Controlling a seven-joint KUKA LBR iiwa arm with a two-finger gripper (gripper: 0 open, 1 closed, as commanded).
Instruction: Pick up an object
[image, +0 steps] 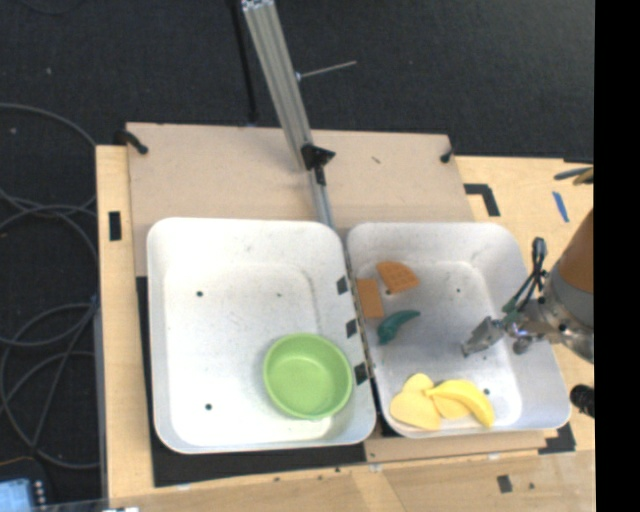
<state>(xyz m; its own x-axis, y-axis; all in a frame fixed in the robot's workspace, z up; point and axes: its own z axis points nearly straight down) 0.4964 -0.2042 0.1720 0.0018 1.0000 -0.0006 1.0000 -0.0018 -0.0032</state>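
Yellow banana toy (444, 402) lies below the pincer (478, 340), no readable writing.

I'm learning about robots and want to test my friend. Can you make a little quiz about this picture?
1. True or false: the green bowl sits in the same bin as the yellow bananas.
2. Which thing lies nearest the camera view's bottom edge in the right bin? A) orange piece B) teal piece C) yellow bananas
3. Fill in: the gripper hangs over the ____ bin.

Key:
1. False; the bowl is in the left bin.
2. C
3. right
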